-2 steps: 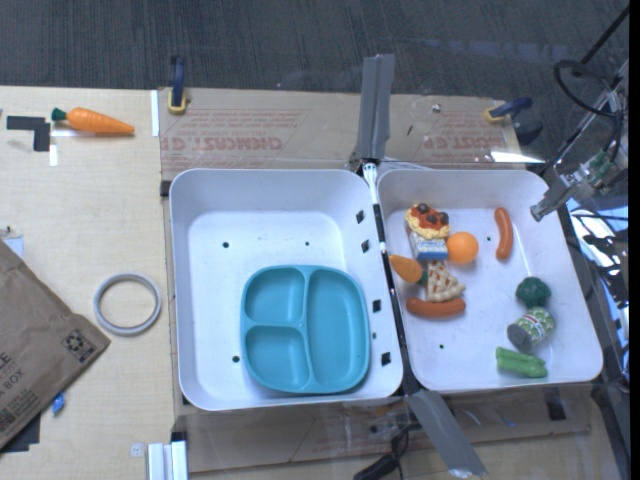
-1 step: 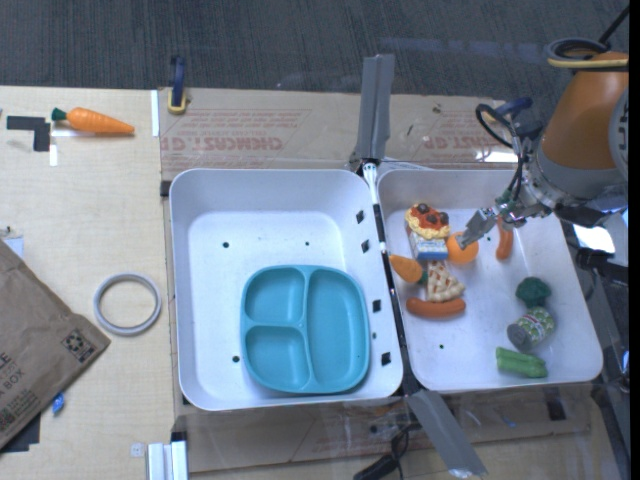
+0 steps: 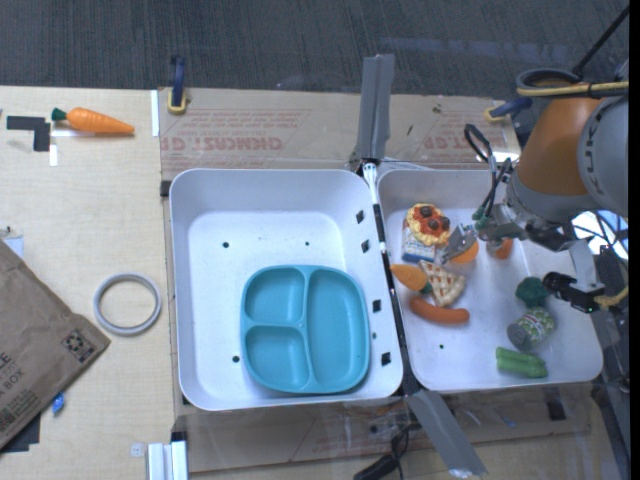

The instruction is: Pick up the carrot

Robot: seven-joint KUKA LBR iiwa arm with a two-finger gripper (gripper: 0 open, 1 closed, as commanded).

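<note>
in right bin [image 3: 590,363] | tool [image 3: 462,245] over food pile | grip unclear | carrot [image 3: 408,277] half-hidden

Two white bins [image 3: 190,298], two carrots [image 3: 95,122], one teal tray [image 3: 305,330], one tape ring [image 3: 127,302]

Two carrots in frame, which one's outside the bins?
The carrot with the green top, lying on the bench top at far left. The other orange piece lies in the right bin, beside the gripper.
</note>
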